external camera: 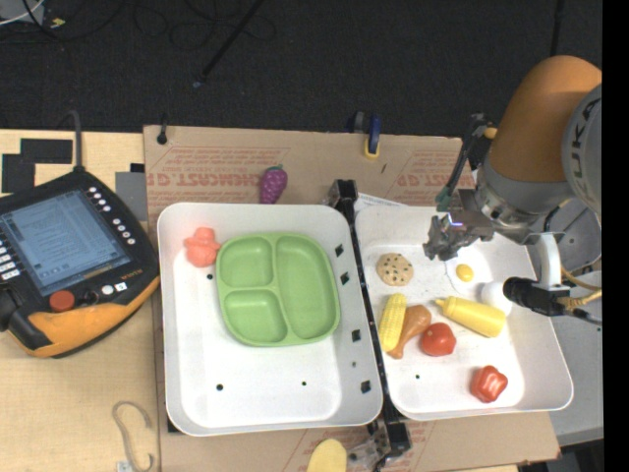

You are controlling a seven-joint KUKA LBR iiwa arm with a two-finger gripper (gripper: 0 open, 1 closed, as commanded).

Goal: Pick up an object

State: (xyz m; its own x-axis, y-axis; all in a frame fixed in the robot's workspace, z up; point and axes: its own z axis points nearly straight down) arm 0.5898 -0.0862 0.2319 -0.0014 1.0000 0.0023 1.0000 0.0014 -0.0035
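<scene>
Left bin (187, 382): green divided plate (277, 289); pink toy (200, 247) at the plate's upper-left corner.

Right bin (550, 382), right of the plate: cookie (395, 268), corn (392, 322), drumstick (412, 327), tomato (437, 339), fried egg (465, 273), mustard bottle (474, 315), red pepper (488, 383).

Gripper (444, 239): hangs between cookie and egg, nothing visibly between its fingers; opening cannot be told, blurred.

Likely pick, cookie: probably light, rigid plastic, flat; take across its rim.
</scene>
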